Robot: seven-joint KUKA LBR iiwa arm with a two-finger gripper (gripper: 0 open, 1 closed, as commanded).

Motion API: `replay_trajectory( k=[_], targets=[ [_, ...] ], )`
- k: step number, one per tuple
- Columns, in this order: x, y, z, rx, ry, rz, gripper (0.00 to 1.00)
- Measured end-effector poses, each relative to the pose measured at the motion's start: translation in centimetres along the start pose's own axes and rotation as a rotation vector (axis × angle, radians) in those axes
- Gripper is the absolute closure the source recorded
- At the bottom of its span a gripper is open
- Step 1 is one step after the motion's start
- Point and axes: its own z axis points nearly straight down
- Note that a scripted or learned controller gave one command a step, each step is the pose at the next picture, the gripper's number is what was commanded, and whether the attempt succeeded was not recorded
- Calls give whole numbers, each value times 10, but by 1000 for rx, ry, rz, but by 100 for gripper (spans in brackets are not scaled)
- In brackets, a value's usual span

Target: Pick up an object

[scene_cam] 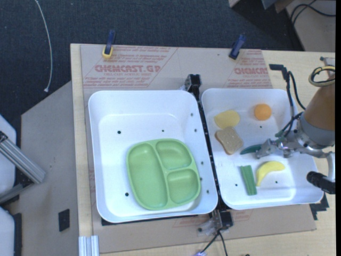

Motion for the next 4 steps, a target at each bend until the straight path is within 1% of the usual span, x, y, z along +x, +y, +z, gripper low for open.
replay_trajectory(
  k=[1, 2, 3, 4],
  targets=[
    [-1, 1, -13, -6, -3, 1, 100],
    [-1, 5, -77, -13, -6, -1, 100],
    [-4, 13, -124, -10, -5, -1, 100],
    [-7, 7, -184, -12, -6, -2, 100]
  ],
)
